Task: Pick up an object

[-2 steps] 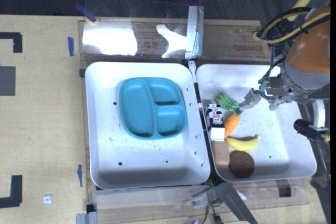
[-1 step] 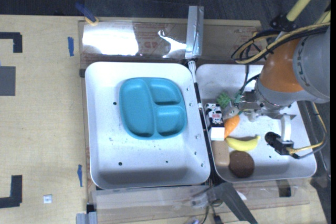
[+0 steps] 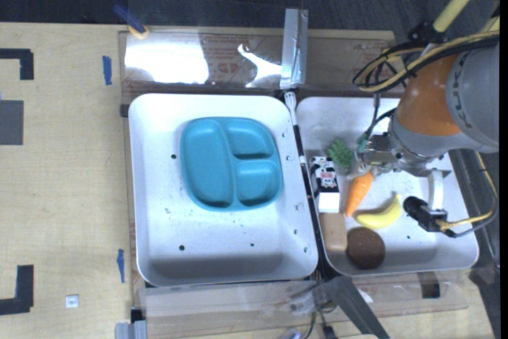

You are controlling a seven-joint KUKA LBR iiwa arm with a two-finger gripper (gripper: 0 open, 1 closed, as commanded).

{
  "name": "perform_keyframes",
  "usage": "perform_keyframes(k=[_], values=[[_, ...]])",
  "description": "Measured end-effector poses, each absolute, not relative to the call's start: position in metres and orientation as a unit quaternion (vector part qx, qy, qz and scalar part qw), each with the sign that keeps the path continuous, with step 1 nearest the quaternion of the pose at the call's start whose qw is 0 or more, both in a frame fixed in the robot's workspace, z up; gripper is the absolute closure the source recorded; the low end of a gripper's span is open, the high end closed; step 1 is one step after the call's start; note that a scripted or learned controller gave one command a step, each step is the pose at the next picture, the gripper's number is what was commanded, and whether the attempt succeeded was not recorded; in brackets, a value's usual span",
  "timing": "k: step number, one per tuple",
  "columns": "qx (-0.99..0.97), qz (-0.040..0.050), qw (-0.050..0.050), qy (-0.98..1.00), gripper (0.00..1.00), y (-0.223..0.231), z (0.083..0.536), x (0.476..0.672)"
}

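Your arm (image 3: 452,103) hangs over the right bin (image 3: 464,250), gripper (image 3: 379,157) low by the carrot (image 3: 359,190) and broccoli (image 3: 342,152), but I cannot tell how its jaws stand, so judge nothing lifted yet: carrot, banana (image 3: 381,213) lie in the bin.

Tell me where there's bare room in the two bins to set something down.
Left white bin: bare floor all around the blue divided plate. Right white bin: crowded by orange carrot, yellow banana, brown round object.

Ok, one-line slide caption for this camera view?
KUKA arm reaches over the right bin holding carrot, banana and brown ball; blue tray in left bin.
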State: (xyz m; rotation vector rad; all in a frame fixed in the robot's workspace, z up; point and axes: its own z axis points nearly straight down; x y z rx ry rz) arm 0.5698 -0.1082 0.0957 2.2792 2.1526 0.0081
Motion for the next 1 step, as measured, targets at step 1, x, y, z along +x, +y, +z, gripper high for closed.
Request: perform_keyframes(k=[1], values=[[0.700, 0.0018, 0.000, 0.715, 1.00, -0.0189, 0.1916, 0.6239]])
